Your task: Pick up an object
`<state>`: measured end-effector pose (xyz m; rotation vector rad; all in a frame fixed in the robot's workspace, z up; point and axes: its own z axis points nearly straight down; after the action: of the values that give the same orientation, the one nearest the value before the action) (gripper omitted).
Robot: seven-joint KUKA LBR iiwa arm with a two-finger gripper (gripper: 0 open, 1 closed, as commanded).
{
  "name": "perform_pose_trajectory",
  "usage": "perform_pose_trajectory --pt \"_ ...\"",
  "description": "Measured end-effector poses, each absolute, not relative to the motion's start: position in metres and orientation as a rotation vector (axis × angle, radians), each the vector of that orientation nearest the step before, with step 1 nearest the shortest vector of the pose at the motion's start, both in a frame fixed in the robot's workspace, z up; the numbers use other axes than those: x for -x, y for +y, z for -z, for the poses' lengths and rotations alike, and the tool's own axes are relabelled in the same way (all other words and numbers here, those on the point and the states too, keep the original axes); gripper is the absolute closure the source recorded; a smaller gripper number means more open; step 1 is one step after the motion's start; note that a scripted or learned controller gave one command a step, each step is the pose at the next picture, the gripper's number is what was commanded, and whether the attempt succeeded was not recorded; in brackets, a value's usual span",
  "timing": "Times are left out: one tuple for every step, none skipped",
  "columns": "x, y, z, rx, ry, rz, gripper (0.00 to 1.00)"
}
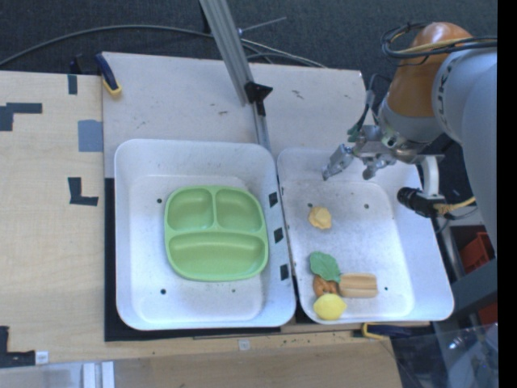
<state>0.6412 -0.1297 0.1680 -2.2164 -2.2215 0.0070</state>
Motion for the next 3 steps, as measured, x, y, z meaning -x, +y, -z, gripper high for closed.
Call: perform_pose_trajectory --pt "-0.636 -0.126 -0.123 2.216 -2.221 -0.007 0.00" --pt "-0.635 -0.125 -0.087 2.218 -2.224 -0.005 0.00" --pt "-0.636 -0.124 -0.098 2.216 -2.226 -0.004 1.00"
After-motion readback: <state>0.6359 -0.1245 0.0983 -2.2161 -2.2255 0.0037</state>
